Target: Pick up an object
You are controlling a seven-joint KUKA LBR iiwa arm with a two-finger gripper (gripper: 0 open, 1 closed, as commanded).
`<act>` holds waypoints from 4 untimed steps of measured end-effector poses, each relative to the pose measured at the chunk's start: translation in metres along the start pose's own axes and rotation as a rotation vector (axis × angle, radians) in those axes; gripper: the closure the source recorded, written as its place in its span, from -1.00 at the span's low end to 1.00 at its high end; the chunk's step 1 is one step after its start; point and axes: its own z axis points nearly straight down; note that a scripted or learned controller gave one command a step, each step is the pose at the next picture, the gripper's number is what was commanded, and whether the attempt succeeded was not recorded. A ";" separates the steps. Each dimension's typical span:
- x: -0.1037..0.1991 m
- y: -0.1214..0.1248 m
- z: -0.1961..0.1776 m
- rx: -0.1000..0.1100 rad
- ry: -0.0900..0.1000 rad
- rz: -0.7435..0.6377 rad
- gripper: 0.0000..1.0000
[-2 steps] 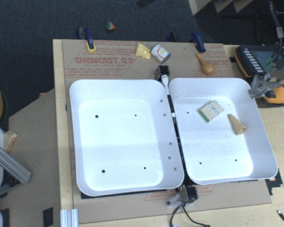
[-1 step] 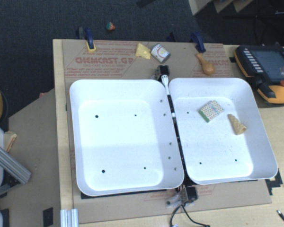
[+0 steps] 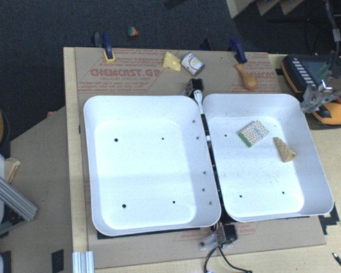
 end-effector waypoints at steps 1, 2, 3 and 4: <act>-0.035 -0.067 -0.035 -0.008 -0.006 0.009 1.00; 0.017 -0.079 -0.119 -0.019 -0.007 -0.002 1.00; 0.046 -0.044 -0.016 0.001 0.000 -0.001 1.00; -0.027 -0.030 -0.069 -0.017 -0.011 0.009 1.00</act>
